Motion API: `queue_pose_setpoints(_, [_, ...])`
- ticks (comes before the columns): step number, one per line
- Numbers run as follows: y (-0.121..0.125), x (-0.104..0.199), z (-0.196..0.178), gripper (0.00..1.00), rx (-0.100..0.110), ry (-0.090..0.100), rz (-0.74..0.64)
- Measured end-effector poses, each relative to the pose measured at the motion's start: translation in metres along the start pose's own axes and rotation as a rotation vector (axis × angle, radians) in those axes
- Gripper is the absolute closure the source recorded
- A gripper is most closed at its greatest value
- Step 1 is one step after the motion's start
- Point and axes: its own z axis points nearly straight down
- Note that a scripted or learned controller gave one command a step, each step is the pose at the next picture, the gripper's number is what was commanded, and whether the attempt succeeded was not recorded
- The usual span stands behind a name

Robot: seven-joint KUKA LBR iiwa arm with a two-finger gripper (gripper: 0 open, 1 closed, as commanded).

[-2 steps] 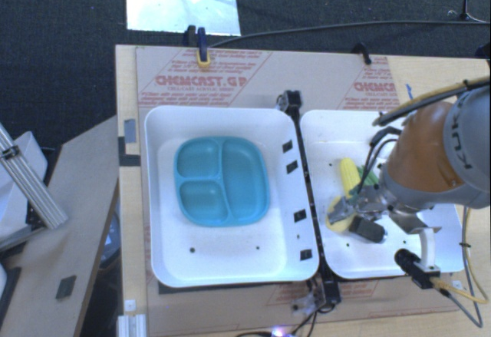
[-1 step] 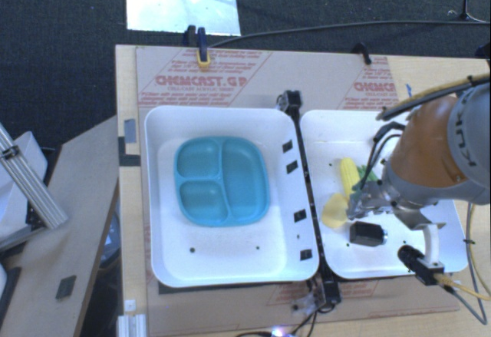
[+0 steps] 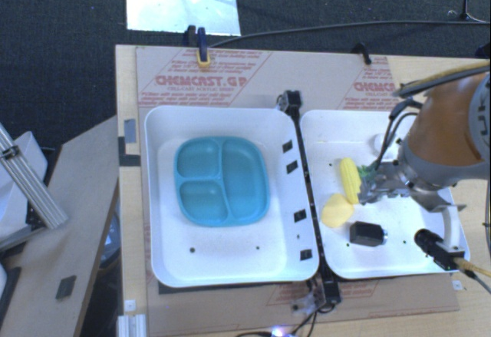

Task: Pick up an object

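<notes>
Gripper (image 3: 371, 189) is low in the right bin (image 3: 337, 266), beside the corn (image 3: 350, 179), apparently positioned for a grasp. Jaw opening cannot be determined; nothing visibly held.

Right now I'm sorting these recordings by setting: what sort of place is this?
Likely a robotics lab bench: a robot arm over two white bins, on a clamped protective sheet.

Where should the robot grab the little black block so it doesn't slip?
Probably across the black block's short width, coming straight down from above. It lies flat in the right bin, apart from the yellow lump, so both long sides look free for fingers.
</notes>
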Motion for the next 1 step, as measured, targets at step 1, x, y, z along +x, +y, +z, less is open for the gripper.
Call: queue_pose_setpoints(1, [-0.0003,-0.0083,-0.0473,1.00,0.000,0.000,0.001])
